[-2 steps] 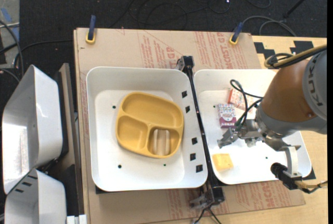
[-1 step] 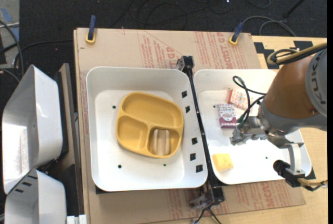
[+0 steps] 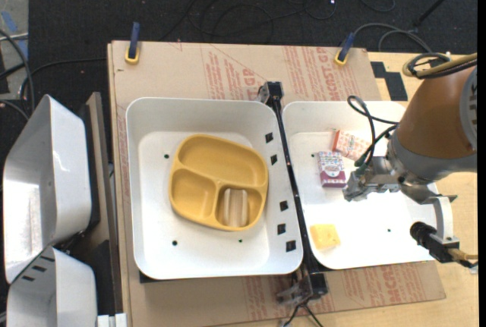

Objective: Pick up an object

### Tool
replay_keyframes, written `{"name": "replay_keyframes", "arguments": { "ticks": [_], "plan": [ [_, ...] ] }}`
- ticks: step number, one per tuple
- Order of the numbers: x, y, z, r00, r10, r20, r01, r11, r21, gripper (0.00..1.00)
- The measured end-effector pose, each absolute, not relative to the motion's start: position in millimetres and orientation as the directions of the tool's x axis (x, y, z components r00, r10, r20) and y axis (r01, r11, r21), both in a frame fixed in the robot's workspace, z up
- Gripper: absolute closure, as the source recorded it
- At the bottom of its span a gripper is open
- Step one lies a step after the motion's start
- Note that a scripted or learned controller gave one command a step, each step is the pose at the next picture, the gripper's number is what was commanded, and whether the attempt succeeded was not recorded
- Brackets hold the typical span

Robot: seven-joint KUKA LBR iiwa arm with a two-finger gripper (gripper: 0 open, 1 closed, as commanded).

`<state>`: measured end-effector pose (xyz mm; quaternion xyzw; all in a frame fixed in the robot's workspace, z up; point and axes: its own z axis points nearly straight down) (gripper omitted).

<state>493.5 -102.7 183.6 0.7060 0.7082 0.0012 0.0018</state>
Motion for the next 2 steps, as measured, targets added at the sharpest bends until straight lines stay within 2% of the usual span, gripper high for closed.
{"name": "replay_keyframes", "arguments": {
  "ticks": [2],
  "plan": [
    [498.9,-112.7,293.2,-0.004,1.000,-0.002,1.000,0.004,0.006,1.00]
  ]
}}
